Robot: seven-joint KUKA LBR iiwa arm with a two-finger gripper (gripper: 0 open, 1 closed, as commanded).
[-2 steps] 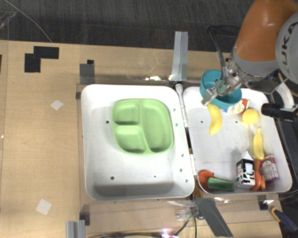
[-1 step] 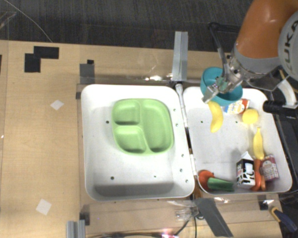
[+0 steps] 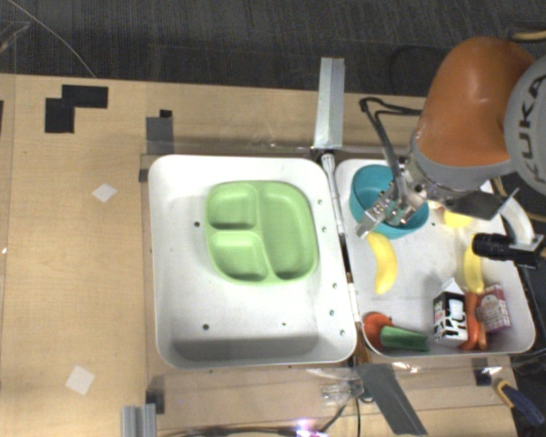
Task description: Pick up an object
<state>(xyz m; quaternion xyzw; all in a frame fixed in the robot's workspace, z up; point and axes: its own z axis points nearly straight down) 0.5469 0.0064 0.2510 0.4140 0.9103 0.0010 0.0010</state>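
A grey arm lettered "KUKA" at the frame's right holds its metal gripper point(image 3: 389, 210), jaws apparently spread and empty, over a teal bowl point(image 3: 373, 192); just below lies a yellow banana point(image 3: 383, 264).

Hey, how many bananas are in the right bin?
2. One banana lies just below the teal bowl, near the bin's left side. The other banana sits further right, partly covered by the arm, so more could be hidden there.
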